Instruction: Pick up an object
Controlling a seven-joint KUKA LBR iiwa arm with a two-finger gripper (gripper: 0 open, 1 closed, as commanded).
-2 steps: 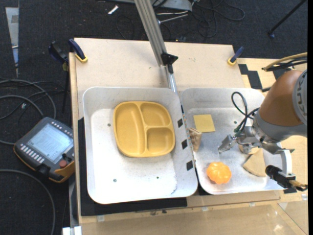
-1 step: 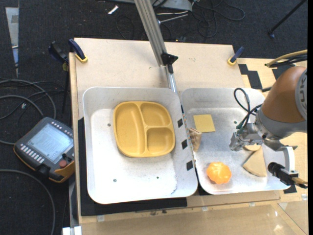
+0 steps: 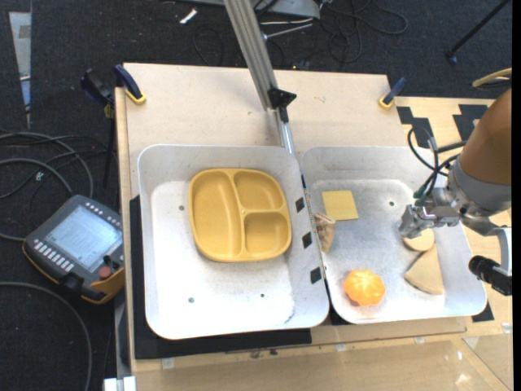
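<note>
In the right bin (image 3: 383, 187) lie a flat yellow square (image 3: 339, 204), an orange fruit (image 3: 364, 287), a small brown piece (image 3: 326, 233) against the divider, and two tan wedges. One wedge (image 3: 426, 274) rests near the bin's front right corner. The other wedge (image 3: 418, 241) lies just below my gripper (image 3: 421, 221), partly hidden by it. The gripper hangs low over the right side of this bin, at that wedge's upper edge. I cannot see whether it touches or holds anything.
The left bin (image 3: 163, 218) carries a yellow divided plate (image 3: 241, 214). A slanted metal pole (image 3: 252, 43) runs down to the divider between the bins. The grey arm (image 3: 488, 149) enters from the right. A teach pendant (image 3: 77, 247) lies on the floor at left.
</note>
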